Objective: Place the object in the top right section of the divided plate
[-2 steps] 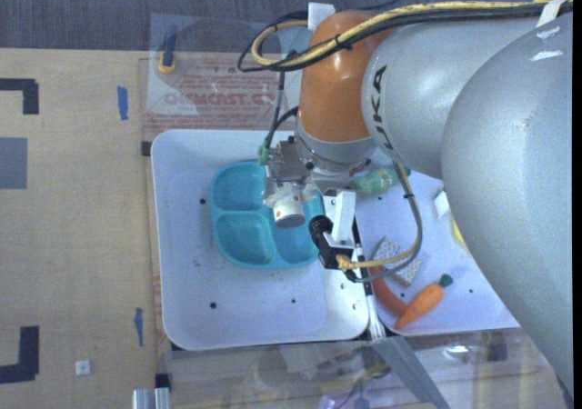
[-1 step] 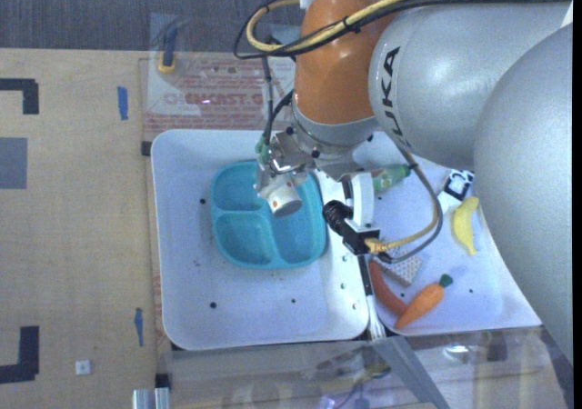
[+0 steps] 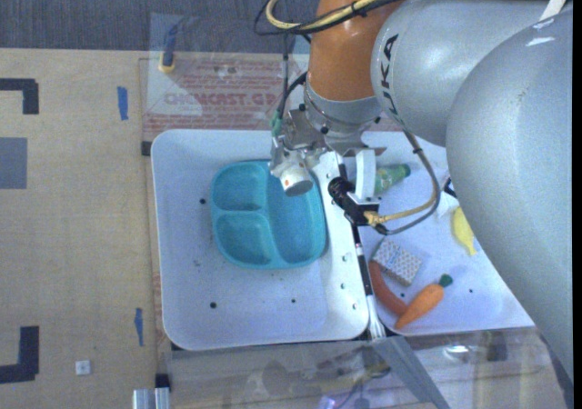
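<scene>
Camera view: claw over the upper right corner of the blue divided plate in the left bin, apparently pinching a small white, orange-ended object. Object directly beneath the claw, just above the plate's top right section; straight down for release.

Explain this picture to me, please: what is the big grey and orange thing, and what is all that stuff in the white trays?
The big grey shape is a robot arm with an orange band, reaching in from the right. One camera, fixed above the bench, looks down at a slant. At the arm's tip is its gripper, a two-finger hand, poised over the upper right part of a blue divided plate. I cannot tell whether it holds anything. The plate lies in the left white bin. The right bin holds a toy carrot, a checkered block, a green bottle, and something yellow, half hidden by the arm.
</scene>
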